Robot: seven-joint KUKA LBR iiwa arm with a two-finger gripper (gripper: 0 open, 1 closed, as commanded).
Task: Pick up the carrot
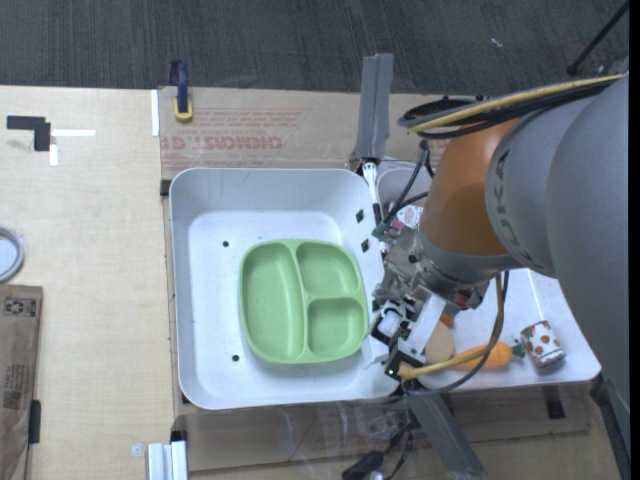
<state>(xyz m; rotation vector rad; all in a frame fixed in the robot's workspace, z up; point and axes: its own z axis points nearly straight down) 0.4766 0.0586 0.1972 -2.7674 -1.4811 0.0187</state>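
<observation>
The carrot (470,359) is orange with a green top and lies lengthwise near the front edge of the right bin (570,368). My gripper (398,340) hangs low over the right bin's front left corner, close to the wall between the two bins. The carrot's thin end reaches to just below the gripper; whether they touch is hidden. The grey arm with its orange band (465,203) covers most of the right bin.
A green three-compartment plate (300,298) lies in the left bin (200,268). A tan object (440,342) sits beside the carrot, and a small white cup with red spots (541,344) lies to its right. Cables run along the front edge.
</observation>
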